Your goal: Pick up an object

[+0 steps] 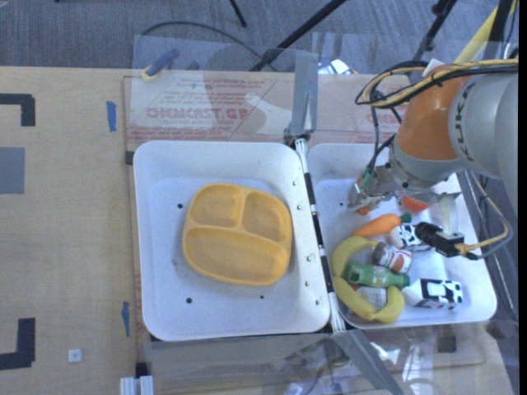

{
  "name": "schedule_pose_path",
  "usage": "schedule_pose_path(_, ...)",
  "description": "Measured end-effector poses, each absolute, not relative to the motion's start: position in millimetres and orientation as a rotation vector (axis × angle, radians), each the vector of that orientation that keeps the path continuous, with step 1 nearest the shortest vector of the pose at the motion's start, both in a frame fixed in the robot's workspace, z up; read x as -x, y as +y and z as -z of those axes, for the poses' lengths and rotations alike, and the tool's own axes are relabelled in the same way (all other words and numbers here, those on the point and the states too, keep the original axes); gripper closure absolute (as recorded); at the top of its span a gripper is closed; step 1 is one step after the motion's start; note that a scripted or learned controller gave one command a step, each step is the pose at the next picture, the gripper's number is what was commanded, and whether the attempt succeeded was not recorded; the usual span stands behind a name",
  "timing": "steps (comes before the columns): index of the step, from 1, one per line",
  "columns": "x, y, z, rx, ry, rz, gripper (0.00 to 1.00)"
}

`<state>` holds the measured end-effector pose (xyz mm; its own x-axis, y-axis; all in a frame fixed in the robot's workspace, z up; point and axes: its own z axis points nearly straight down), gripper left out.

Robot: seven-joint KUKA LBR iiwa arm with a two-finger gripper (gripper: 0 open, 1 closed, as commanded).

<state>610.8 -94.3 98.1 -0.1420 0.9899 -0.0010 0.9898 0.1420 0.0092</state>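
My gripper (368, 194) hangs low over the upper left part of the right bin (329, 189), under the orange wrist band. Just below it lies an orange carrot (380, 225). Further down are a yellow banana (354, 295), a green bottle (375, 276), a small can with a red label (394, 258), and two black-and-white cow toys (405, 237) (440, 293). Nothing shows between the fingers. The arm hides the bin's upper right part.
The left bin (156, 220) holds a yellow divided plate (237, 234). A metal divider (303, 105) stands behind the bins, next to clear plastic sheeting. Cables loop around the arm at the upper right.
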Motion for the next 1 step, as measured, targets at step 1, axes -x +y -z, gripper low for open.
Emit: schedule_pose_path(1,-629.8,-48.3,-224.9,-2.093,2.34,-0.001,1.0)
